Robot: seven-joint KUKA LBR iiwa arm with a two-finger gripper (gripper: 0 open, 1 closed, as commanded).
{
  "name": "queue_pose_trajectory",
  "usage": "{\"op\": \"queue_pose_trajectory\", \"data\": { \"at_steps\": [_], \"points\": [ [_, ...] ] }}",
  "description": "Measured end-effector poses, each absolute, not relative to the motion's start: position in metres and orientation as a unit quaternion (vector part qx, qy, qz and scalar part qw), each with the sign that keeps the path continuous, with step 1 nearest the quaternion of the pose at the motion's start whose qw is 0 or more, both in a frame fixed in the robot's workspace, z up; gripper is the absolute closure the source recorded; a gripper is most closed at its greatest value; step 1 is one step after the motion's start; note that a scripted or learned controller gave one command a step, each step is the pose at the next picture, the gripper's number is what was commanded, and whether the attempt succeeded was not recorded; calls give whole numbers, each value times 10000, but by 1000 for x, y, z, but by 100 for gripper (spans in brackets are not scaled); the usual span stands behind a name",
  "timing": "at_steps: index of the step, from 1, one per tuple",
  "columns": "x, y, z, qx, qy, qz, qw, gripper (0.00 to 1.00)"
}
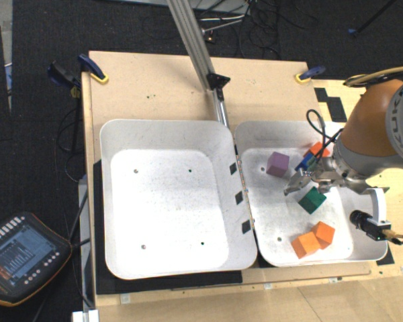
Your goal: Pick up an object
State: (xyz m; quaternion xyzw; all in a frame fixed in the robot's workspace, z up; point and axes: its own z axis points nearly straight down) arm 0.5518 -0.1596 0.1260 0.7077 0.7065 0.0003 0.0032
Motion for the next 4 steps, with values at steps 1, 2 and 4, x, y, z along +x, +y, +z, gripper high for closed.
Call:
{"op": "queue_pose_trajectory", "data": {
  "at_steps": [1, 2, 4],
  "points": [
    [553, -159, 139, 7072, 7070, 20, 44, 100],
    [555, -162, 182, 7065, 7077, 11, 23, 100],
    [556, -108, 246, 7042, 7100, 16, 4, 100]
  ]
}}
